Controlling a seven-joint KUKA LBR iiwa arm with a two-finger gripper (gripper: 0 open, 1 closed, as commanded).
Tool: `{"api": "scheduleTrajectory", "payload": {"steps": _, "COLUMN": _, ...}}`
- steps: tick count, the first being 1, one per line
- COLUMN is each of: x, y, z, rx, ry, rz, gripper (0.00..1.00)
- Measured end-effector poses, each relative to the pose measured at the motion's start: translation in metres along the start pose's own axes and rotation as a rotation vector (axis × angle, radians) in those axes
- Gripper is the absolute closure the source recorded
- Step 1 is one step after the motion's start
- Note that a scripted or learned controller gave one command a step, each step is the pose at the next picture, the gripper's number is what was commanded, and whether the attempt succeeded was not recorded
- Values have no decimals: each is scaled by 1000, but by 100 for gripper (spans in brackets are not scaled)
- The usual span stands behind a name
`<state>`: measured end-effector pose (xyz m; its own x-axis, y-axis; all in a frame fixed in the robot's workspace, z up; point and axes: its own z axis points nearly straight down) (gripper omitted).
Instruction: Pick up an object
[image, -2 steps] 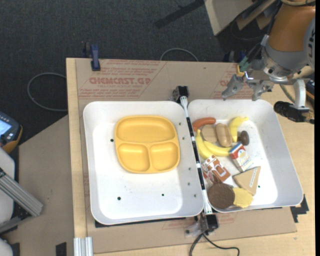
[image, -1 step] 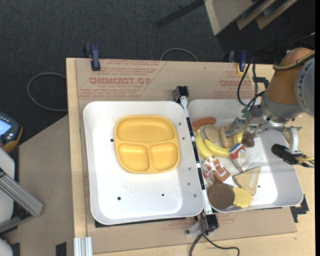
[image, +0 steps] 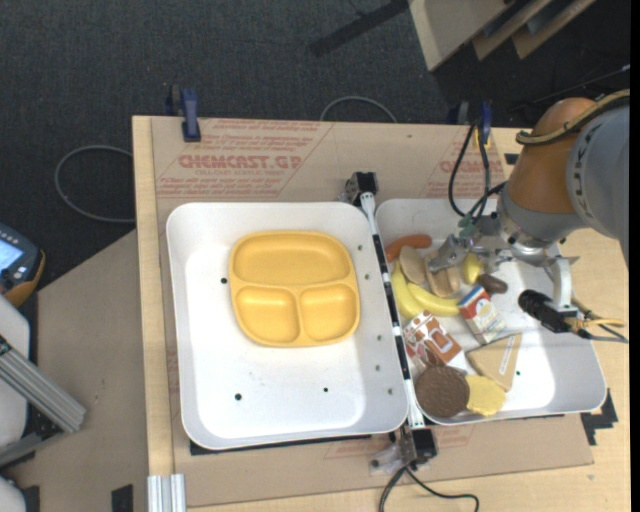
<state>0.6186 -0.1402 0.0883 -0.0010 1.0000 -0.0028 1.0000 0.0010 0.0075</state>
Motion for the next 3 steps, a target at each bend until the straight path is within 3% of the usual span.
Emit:
{"api": "scheduleTrajectory", "payload": {"steps": 1, "x": -1, "y": 1, "z": -11, "rx": -4, "ry": 1, "rz": 2, "gripper": 100}}
{"api": "scheduleTrajectory", "payload": {"steps": 2, "x": 89, "y": 18, "z": -103, "rx": -5, "ry": 5, "rz": -9, "gripper": 100}}
{"api": "scheduleTrajectory", "payload": {"steps": 3, "x": 82, "y": 15, "z": -97, "rx": 6, "ry": 3, "rz": 0, "gripper": 0}}
